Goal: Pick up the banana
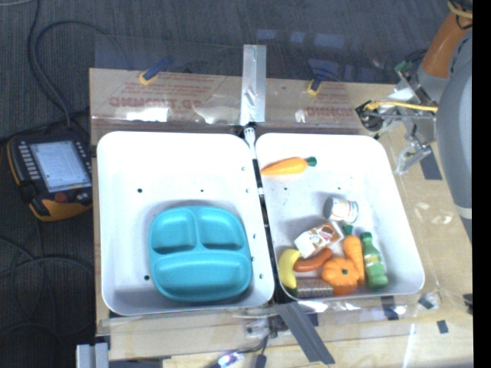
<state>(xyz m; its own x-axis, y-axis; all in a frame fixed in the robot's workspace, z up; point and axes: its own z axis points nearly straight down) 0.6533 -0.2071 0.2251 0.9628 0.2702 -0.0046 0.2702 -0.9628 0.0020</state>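
Banana (287, 267) sits in right bin (387, 167), front-left corner, close to the left wall. It touches sausage (313, 264) on its right. Carton (320, 239), can (342, 208) and green bottle (374, 261) crowd the same front area. Carrot (288, 166) lies alone near the back wall. Blue plate (201, 253) is in left bin (123, 175). I see gripper (410, 140) over counter (439, 221), past the right bin's back-right corner, well apart from banana. I can't tell if it's spread or pressed together.

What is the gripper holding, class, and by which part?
Nothing visible: the gripper is outside the right bin, and the banana lies inside it.
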